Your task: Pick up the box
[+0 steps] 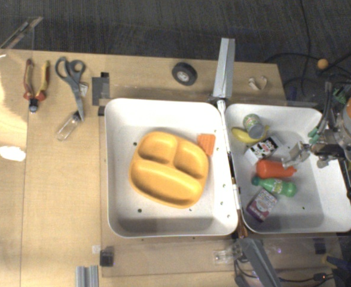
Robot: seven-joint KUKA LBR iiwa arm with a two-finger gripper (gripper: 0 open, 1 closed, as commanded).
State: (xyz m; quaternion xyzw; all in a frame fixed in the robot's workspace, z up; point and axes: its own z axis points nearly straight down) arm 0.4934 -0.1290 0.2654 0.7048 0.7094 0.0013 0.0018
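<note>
A small black-and-white box (263,146) lies in the right bin (333,220), between a yellow banana (244,136) and an orange carrot-like toy (275,170). A purple box-like pack (262,203) lies nearer the bin's front, below a green bottle (277,188). My gripper (297,153) reaches in from the right and hovers just right of the carrot toy and the black-and-white box. Nothing is visibly held in it.
A small tin can (254,124) stands at the back of the right bin. The left bin (118,160) holds a large yellow bread-shaped object (170,167) and an orange wedge (207,143). Scissors (73,79), pliers (34,82) and a tape roll (184,73) lie on the bench behind.
</note>
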